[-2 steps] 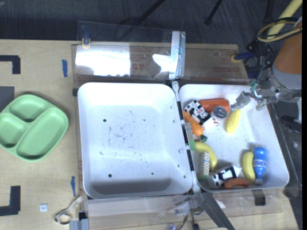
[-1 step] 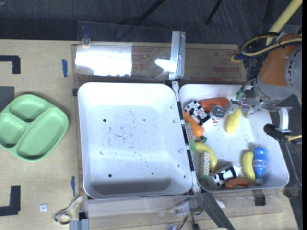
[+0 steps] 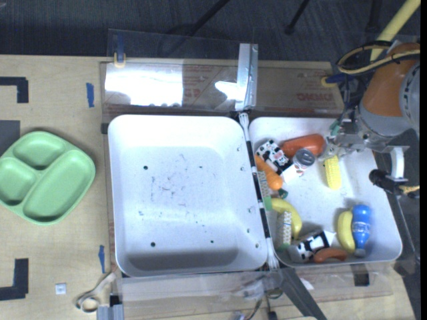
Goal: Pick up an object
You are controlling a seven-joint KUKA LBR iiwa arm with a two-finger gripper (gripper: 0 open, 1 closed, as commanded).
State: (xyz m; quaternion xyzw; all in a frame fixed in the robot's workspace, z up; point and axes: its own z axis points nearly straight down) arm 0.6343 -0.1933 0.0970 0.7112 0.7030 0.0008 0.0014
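Note:
The right bin (image 3: 380,199) holds several small objects. At its back lie an orange sausage-shaped toy (image 3: 303,143), a black-and-white cow toy (image 3: 270,154) and a small grey round piece (image 3: 305,157). A yellow corn cob (image 3: 331,172) lies just below my gripper (image 3: 338,141), which hangs over the bin's back right part, beside the orange toy's right end. Nearer the front are a banana (image 3: 344,229), a blue bottle (image 3: 361,224), a second cow toy (image 3: 309,246) and another yellow piece (image 3: 287,211). I see nothing in the gripper's hold.
The left bin (image 3: 180,132) sits beside the right one, sharing a middle wall. A green divided plate (image 3: 44,177) rests on the bench at far left. A clear panel (image 3: 177,85) stands behind the bins. Cables and the arm's orange band (image 3: 382,93) are at right.

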